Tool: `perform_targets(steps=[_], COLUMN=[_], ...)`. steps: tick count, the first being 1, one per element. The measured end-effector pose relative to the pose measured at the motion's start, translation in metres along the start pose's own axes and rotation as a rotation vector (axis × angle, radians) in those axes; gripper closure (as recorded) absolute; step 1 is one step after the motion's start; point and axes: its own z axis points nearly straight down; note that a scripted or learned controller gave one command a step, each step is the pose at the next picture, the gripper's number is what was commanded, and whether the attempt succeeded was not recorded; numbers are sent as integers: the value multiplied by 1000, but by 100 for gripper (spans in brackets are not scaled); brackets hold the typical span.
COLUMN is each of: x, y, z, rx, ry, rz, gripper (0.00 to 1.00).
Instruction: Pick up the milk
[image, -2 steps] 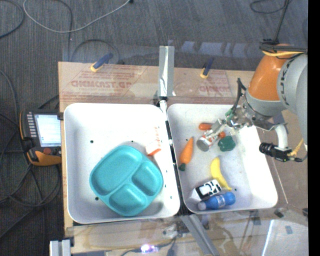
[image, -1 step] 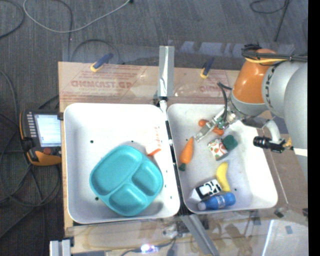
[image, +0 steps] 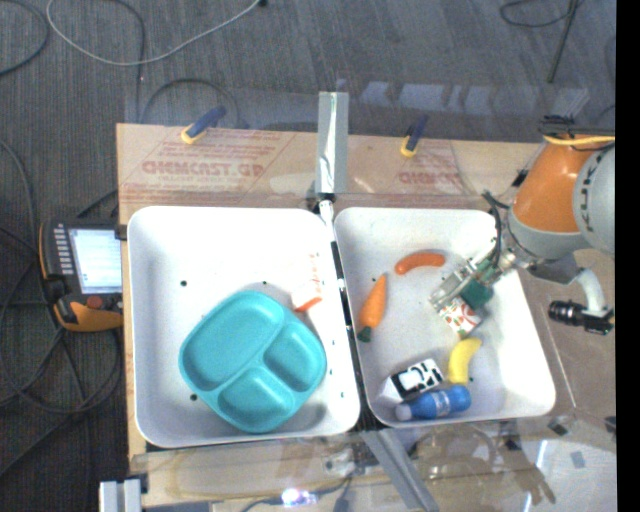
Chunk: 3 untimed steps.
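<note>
A: What are the biggest things here, taking the right bin as the landmark?

B: To its left, touching it, stands the left bin, and in that one lies a turquoise plate with three compartments. Behind both bins is a brown cardboard sheet with red printing; I read something like "CHEMCAST", the rest is too faint. From the right side of the right bin comes the grey arm with its orange band.

A: And the milk?

B: The milk is a small white carton with red and green marks. It lies tilted in the right half of the right bin, a little behind the middle. The print on it is too small to read.

A: Does the gripper have it?

B: The gripper is just above the carton, at its rear end, and it seems to touch it. How wide the gripper stands, and whether the carton is held, I cannot tell.

A: How much room is around it?

B: Open white floor lies to the left of the carton, towards the carrot near the left wall. The sausage is behind it, apart. The banana is just in front, very close. Near the front wall lie a blue bottle and a small black and white pack.
</note>
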Motion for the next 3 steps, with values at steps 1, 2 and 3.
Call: perform_targets(steps=[1,2,3], x=[33,86,143], y=[-48,-53,-45], z=[-1,-1,-29], rx=[-2,1,11], ry=[-3,-7,5], rz=[128,112,133], gripper=[0,0,0])
